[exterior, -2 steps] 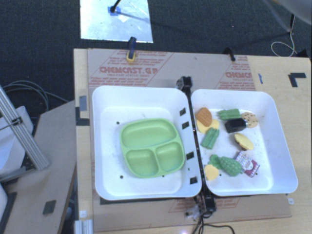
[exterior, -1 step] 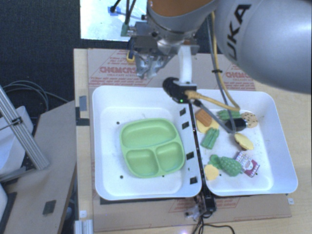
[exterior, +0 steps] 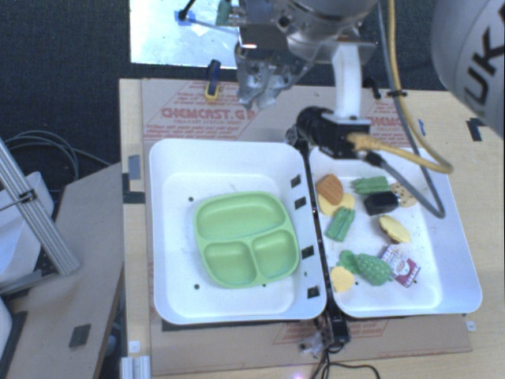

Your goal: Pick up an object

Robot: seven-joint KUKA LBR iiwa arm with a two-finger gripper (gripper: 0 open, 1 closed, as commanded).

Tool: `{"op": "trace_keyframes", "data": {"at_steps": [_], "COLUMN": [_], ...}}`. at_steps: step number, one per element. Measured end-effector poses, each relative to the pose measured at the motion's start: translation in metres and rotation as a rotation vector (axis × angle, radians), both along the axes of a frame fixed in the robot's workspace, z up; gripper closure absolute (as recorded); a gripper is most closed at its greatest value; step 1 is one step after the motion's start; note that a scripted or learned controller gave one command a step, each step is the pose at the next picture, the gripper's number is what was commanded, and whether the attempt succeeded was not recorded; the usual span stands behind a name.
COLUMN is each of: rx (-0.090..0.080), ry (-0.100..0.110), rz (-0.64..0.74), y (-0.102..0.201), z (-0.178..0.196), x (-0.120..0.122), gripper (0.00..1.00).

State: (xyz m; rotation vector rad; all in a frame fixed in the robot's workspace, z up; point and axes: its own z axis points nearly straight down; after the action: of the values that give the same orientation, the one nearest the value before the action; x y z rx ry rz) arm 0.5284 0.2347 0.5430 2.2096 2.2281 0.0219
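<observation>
Where toys crowd the right bin (exterior: pixel 454 279), green corn cob (exterior: pixel 368 267) — knobbly.

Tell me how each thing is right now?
Green tray: flat, right way up, alone in the left bin.
Toys: loose pile in the right bin, none lifted.
Tool: raised behind the bins, nothing seen in it.

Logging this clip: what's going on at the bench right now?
A grey arm's gripper hangs above the bench behind the two white bins, with nothing visible between its fingers. The left bin holds a green divided tray. The right bin holds a scatter of small toy foods, among them a green pickle-like piece. No pick has happened yet.
</observation>
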Motion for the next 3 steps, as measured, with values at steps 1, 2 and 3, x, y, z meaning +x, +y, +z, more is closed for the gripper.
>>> {"op": "trace_keyframes", "data": {"at_steps": [1, 2, 3], "rx": [-0.004, -0.003, -0.002], "ry": [0.007, 0.005, 0.004], "rz": [0.0, 0.003, 0.006], "y": [0.0, 0.0, 0.0], "z": [0.004, 0.015, 0.026], "x": [0.002, 0.002, 0.003], "gripper": [1.0, 1.0, 1.0]}}
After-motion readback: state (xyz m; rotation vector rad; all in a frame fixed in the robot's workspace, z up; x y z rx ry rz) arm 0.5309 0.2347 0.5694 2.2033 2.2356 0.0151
